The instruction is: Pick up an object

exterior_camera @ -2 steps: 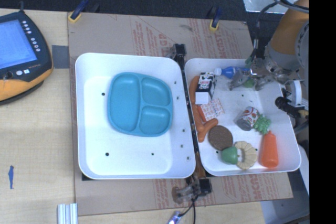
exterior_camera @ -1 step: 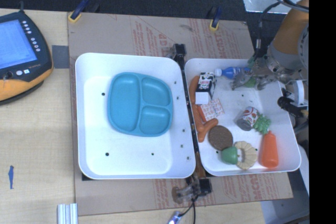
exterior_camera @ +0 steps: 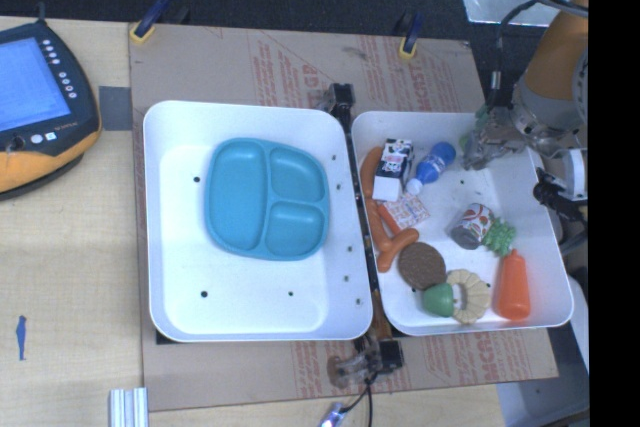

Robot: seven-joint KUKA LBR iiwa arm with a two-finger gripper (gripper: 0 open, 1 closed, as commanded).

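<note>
Step in hand, as I judge it: approach, nothing lifted yet. The tool (exterior_camera: pixel 487 143) sits low over the far right corner of the right bin (exterior_camera: pixel 560 315); its fingers are a grey blur against the bin floor, so I cannot tell whether it is wide or narrow, and nothing shows between them.

Candidate objects all lie in the right bin. Nearest to the tool is the small blue-and-white bottle (exterior_camera: pixel 432 165), just to the camera's left of it. For a clean pick I would choose a piece standing apart: the orange carrot (exterior_camera: pixel 513 286) by the near right wall, or the bottle. Come down straight, straddle the narrow axis, close only once the fingers are below the widest part. The pile by the dividing wall is touching and likely to drag neighbours.

Count, largest to smallest:
- worktop (exterior_camera: pixel 70 245): 1
- white bins: 2, the left bin (exterior_camera: pixel 175 215) and the right
- blue divided plate (exterior_camera: pixel 268 198): 1, in the left bin
- carrot: 1
- sausages (exterior_camera: pixel 393 243): 2, orange-red, by the divider
- brown round biscuit (exterior_camera: pixel 422 264): 1
- tan ridged piece (exterior_camera: pixel 468 295): 1
- grey can (exterior_camera: pixel 471 224) with green leafy toy (exterior_camera: pixel 499 235) touching: 1 each
- green round piece (exterior_camera: pixel 437 299): 1
- small printed carton (exterior_camera: pixel 396 157): 1
- bottle: 1
- printed card (exterior_camera: pixel 408 210): 1
</note>
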